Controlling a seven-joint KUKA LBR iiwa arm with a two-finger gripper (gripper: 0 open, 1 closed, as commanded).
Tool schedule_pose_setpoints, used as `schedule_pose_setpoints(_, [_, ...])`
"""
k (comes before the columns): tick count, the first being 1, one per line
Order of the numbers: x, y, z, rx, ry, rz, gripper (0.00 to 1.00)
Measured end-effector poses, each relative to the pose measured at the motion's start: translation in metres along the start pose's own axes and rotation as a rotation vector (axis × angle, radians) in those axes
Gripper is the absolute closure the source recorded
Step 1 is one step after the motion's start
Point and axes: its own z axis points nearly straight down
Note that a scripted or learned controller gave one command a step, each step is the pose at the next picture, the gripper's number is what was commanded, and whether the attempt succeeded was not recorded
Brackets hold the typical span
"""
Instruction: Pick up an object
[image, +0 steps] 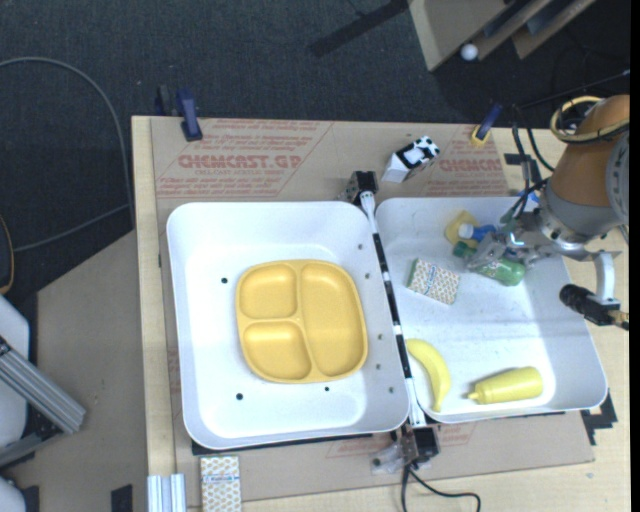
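Two bins: I see them side by side on the table (150, 300) — left bin (200, 240), right bin (570, 350).
Left bin: it carries a yellow divided plate (300, 320), lying flat near the middle.
Right bin: it carries a banana (432, 370) and a yellow mustard bottle (508, 384) near the front edge, a small patterned packet (434, 281) towards the left wall, and a cluster at the back — a green object (503, 269) with a yellow and blue item (464, 234) just beside it.
Arm: I see it reaching in from the right, the orange band (590, 150) above the grey wrist (570, 215).
Fingers: the gripper (517, 246) sits low over the back cluster; I cannot tell from here whether it is wide or narrow.
Object versus fingers: the green object lies directly under and just in front of the tips, seemingly touching; the yellow and blue item is just to their left. I cannot confirm anything is gripped.
Other items: banana, mustard bottle and packet lie well apart from the gripper.
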Motion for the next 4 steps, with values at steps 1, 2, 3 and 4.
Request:
schedule_pose_setpoints(1, [0.092,0.031,0.005,0.033,0.003,0.006,0.00])
schedule_pose_setpoints(2, [0.062,0.033,0.005,0.027,0.004,0.005,0.00])
schedule_pose_setpoints(3, [0.059,0.032,-0.004,0.032,-0.003,0.006,1.00])
schedule_pose_setpoints(4, [0.008,0.039,-0.053,0.000,-0.001,0.001,1.00])
